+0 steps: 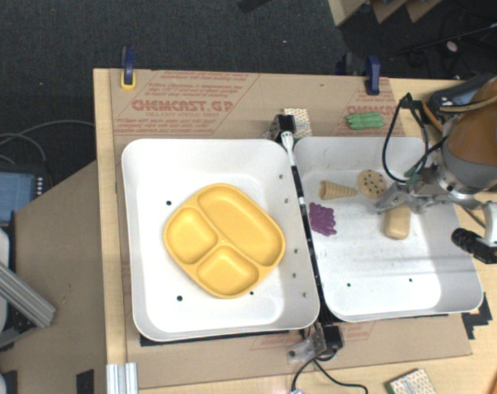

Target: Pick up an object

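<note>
The right bin [396, 294] holds several small objects: a tan ice-cream cone [337, 190], a round speckled cookie [369, 181], a purple bunch of grapes [322, 218] and a tan bread-like piece [398, 223]. My gripper [402, 203] hangs at the bin's upper right, just above the tan piece and beside the cookie. Its grey fingers [386, 203] are spread, open, with nothing held between them. The tan piece rests on the bin floor.
In the left bin [149, 294] lies a yellow divided plate [223, 240]. A green item [365, 121] sits on the bench behind the right bin. Black cables [389, 142] loop from the arm [476, 142] over the bin's far right corner.
</note>
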Action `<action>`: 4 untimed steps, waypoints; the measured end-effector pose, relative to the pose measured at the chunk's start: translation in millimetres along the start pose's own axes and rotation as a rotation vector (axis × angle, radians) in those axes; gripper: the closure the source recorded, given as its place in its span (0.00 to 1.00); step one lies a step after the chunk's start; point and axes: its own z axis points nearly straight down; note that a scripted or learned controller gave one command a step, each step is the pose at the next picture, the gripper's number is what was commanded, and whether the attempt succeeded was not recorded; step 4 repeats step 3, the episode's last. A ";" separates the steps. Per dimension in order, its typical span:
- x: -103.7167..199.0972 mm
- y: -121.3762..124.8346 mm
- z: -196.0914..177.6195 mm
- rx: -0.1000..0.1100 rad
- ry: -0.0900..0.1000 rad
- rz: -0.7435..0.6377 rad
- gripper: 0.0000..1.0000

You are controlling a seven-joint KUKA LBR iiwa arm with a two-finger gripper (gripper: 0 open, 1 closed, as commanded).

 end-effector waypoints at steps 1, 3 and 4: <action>-2.7 -0.4 -11.5 -0.004 -0.006 0.002 1.00; 157.9 10.7 -107.3 -0.012 -0.002 -0.004 1.00; 157.9 10.7 -107.3 -0.012 -0.002 -0.004 1.00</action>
